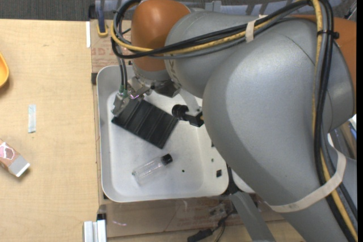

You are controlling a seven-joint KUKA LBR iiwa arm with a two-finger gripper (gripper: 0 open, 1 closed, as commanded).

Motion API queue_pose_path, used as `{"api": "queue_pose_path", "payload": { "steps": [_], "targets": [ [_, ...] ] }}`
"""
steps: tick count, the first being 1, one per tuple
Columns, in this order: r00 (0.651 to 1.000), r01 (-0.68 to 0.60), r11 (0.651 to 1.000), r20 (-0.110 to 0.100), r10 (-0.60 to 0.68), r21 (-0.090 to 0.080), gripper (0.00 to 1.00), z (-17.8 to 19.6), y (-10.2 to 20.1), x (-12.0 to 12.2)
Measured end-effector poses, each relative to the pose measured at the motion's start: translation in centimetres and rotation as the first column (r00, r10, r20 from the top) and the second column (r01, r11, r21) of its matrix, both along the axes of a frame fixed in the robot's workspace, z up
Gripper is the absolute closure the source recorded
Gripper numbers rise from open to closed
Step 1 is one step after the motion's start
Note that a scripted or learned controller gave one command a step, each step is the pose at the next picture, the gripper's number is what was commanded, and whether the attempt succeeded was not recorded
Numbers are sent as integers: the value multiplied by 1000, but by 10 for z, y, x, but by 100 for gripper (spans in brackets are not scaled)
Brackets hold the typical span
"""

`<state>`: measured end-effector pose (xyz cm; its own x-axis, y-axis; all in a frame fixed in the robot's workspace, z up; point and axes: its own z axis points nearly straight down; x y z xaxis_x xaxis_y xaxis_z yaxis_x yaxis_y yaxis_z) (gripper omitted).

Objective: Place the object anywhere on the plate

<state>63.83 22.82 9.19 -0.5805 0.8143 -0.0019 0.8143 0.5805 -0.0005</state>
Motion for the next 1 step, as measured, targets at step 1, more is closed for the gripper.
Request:
{"api": "queue_pose_path", "payload": {
  "steps": [1],
  "targets": [
    [873, 487, 873, 0, -487, -1, 0, -1, -27, 20]
  ]
}}
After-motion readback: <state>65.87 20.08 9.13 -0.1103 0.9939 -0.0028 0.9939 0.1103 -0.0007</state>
